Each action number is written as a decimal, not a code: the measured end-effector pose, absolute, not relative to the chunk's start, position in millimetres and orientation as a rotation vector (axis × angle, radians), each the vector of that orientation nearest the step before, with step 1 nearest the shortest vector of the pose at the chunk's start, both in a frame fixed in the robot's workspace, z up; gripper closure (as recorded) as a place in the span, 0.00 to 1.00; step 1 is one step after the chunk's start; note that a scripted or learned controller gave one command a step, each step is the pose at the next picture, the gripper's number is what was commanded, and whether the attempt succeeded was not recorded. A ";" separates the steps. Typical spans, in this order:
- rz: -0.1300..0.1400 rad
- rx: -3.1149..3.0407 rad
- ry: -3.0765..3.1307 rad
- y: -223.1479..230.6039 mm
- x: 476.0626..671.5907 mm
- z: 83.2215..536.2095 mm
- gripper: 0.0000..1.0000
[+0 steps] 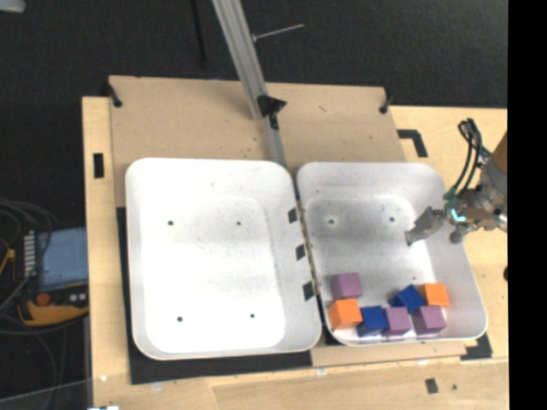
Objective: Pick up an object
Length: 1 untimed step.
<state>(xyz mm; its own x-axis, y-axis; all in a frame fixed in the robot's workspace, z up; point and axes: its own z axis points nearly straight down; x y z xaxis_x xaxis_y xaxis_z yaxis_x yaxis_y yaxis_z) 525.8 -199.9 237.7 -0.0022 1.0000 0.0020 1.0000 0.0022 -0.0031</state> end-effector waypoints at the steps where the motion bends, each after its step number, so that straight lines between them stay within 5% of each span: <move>1: -0.003 -2.219 -2.224 -199.6 526.8 239.9 0.00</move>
<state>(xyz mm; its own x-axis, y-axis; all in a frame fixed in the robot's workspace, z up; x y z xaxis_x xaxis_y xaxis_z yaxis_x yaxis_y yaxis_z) 526.8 -199.6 239.9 -0.0023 1.0000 0.0007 1.0000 0.0023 0.0016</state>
